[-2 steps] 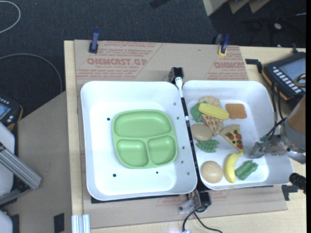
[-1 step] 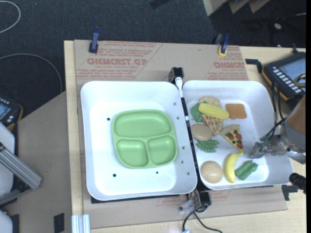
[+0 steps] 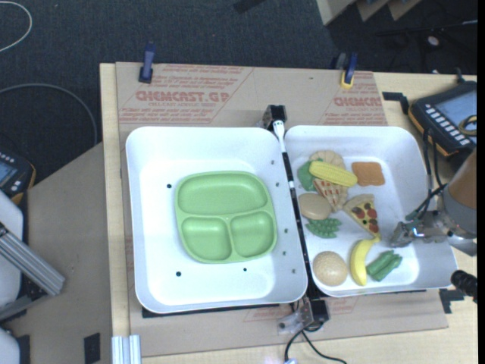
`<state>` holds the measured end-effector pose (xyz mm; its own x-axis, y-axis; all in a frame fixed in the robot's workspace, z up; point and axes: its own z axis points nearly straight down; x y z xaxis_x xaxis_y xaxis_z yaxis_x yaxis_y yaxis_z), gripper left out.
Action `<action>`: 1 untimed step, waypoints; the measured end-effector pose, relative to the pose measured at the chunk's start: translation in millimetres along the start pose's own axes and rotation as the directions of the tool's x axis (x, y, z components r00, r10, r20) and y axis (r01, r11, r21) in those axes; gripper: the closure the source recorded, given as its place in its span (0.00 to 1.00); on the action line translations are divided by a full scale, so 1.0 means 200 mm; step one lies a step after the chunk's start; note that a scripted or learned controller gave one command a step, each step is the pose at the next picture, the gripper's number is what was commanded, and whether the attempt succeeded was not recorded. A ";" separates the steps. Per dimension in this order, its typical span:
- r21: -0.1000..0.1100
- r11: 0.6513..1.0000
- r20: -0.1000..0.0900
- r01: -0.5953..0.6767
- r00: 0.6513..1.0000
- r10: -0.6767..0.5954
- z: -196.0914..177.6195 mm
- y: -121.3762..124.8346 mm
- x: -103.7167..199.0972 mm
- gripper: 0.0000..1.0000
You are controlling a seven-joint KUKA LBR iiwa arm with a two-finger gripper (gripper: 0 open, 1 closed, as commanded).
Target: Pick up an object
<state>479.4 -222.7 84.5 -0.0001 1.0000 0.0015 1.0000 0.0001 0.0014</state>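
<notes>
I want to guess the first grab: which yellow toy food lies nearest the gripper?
The banana, lying beside the green vegetable just below the gripper; the corn cob lies farther off, atop the pile.

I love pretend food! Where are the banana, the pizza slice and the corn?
banana [image 3: 358, 262], camera view, middle of its curve.
pizza slice [image 3: 364, 214], camera view, its topped face.
corn [image 3: 333, 174], camera view, middle of the cob.
</notes>
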 end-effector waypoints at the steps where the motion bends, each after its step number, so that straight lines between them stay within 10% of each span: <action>1: 0.000 1.000 0.000 0.000 1.000 0.000 0.00 0.00 0.00 1.00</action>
<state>479.4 -222.7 84.5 -0.0004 1.0000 0.0014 1.0000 0.0004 0.0013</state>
